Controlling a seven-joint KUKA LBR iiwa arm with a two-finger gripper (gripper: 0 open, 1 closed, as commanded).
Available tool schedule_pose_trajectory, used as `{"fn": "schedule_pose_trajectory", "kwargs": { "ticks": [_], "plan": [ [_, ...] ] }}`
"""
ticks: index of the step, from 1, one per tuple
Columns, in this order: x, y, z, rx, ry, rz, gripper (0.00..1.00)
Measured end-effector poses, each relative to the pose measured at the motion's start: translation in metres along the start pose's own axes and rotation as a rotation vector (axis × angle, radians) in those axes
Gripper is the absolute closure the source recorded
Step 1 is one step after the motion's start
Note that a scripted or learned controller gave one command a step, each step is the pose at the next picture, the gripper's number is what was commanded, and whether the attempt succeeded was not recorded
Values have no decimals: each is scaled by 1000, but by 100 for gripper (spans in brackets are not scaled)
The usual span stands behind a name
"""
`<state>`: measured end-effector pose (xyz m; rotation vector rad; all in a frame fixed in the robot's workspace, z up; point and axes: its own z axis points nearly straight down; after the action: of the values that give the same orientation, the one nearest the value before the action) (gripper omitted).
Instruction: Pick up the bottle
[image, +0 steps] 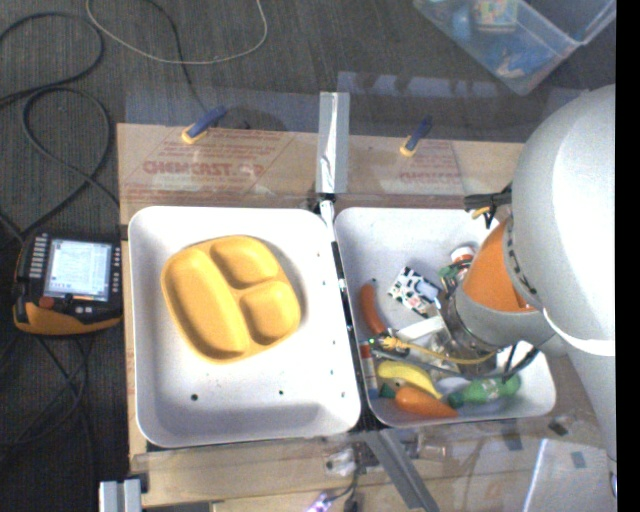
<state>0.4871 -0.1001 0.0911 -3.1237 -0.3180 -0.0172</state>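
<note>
1. Bottle: you see a green one lying in the right bin, partly hidden by the arm.
2. It lies just below the gripper, whose grip state you cannot tell.

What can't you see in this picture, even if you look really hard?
- The tool: the arm's orange band and grey wrist cover it, so open or shut is unknown.
- The green bottle: partly under the arm's wrist.
- The patterned card: print too small to read.
- The clear box: cut off by the top edge.
</note>
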Motion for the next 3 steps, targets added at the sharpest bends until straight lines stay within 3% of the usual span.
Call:
{"fn": "schedule_pose_trajectory", "kwargs": {
  "ticks": [3],
  "plan": [
    [0,-1,0,-5,0,3,100]
  ]
}}
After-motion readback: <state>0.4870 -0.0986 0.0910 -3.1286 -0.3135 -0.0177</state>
